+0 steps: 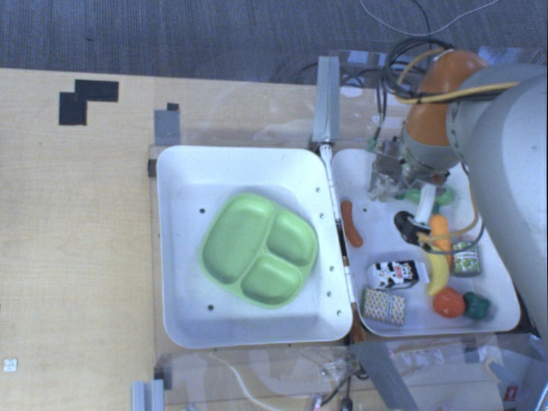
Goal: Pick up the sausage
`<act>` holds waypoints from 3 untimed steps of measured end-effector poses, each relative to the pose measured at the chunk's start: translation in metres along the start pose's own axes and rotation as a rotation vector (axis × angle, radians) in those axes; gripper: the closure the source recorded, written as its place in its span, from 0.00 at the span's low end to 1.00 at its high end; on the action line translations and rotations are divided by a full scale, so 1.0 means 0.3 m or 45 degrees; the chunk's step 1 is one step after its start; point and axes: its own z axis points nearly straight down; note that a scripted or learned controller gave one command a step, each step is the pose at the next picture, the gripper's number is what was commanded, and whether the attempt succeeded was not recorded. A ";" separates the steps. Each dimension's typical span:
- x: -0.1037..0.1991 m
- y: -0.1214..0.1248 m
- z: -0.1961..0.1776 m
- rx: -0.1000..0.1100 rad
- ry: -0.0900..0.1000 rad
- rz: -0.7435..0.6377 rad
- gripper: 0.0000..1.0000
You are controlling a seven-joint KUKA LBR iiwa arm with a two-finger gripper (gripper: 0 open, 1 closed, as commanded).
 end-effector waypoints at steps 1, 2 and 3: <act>0.000 0.000 0.000 0.000 0.000 -0.001 0.00; -0.011 0.002 0.043 0.009 -0.003 -0.061 0.00; 0.005 0.040 0.044 0.007 -0.003 -0.171 0.00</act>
